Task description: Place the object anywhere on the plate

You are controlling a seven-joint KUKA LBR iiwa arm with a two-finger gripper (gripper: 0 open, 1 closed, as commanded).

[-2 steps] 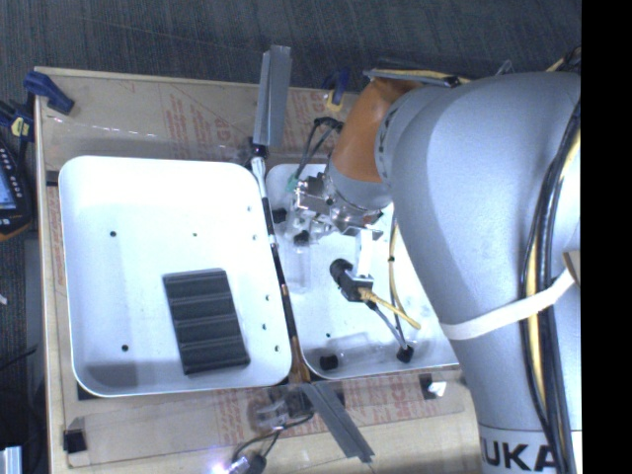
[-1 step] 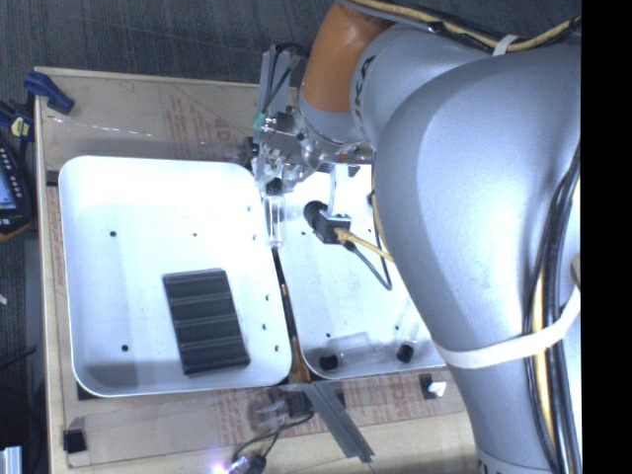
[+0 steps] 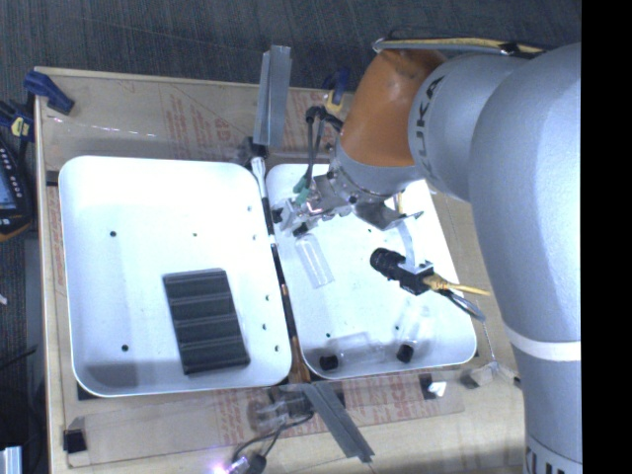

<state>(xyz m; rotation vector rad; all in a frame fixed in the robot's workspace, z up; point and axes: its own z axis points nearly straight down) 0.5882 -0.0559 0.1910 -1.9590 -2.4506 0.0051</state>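
Tool [image 3: 299,215] above right bin [image 3: 360,299], clear object [image 3: 314,263] near

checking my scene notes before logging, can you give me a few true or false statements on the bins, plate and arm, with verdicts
1. The dark ridged plate lies in the left bin. True.
2. The end effector is over the left bin. False: it is over the right bin, near that bin's far left corner.
3. The arm has an orange band. True.
4. The clear object rests on the plate. False: it lies in the right bin, just below the end effector in the camera view.
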